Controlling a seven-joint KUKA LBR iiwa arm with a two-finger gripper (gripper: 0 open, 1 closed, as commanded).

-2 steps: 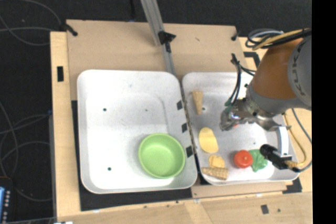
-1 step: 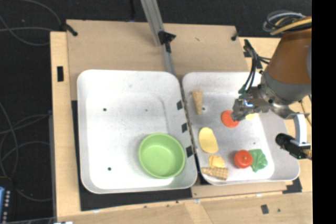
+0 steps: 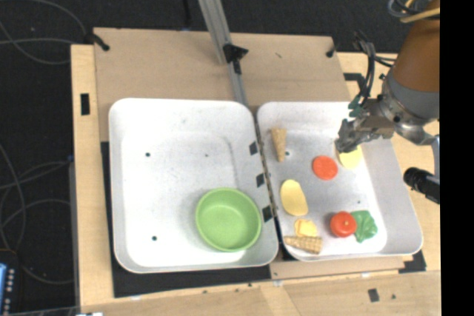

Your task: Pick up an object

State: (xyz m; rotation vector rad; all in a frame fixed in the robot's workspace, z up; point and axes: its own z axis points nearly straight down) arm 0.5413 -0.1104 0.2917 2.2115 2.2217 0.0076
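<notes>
the two white bins (image 3: 185, 115) look like smooth, slightly glossy plastic. inside the left one, the green bowl (image 3: 228, 219) seems matt plastic. beneath the bins, the bench (image 3: 163, 55) looks like matt board.

No text, label, brand, number or sign can be read anywhere here

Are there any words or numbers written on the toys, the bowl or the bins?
None can be read. The green bowl, the left bin, the right bin, the orange ball and the tomato toy all look plain. Any marks on the gripper are too blurred to read.
</notes>
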